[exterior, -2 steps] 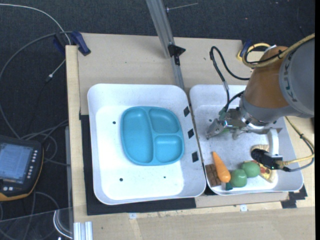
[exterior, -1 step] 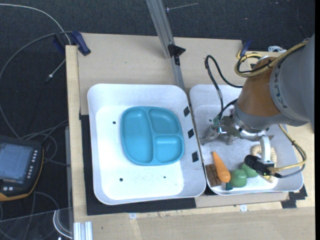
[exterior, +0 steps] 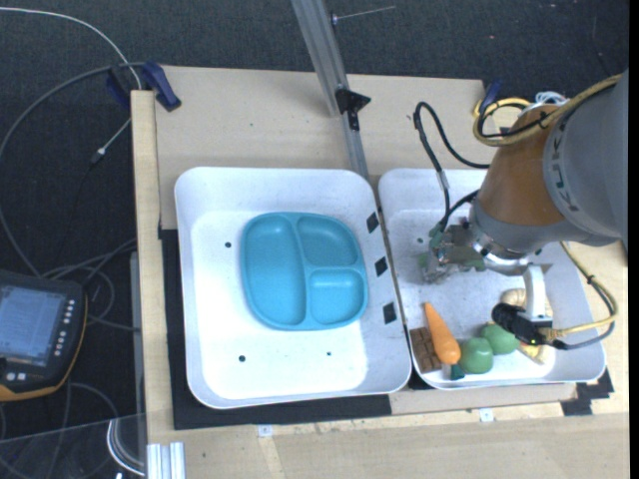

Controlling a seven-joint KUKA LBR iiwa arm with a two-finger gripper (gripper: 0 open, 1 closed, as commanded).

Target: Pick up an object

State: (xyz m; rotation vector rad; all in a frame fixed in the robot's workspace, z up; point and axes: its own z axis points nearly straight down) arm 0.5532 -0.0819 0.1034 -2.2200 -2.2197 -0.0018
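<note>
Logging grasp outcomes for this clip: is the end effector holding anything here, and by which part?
Nothing is seen held. The end effector is over bare floor of the right bin, apart from the toy carrot and green toy.

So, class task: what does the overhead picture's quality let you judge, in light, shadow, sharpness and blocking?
Camera view: the light is even and soft, with the white bins bright but not glaring; shadows are faint; the picture is coarse, so the tool looks smeared; the arm covers part of the right bin; the carrot and green toy blur at their edges.
</note>
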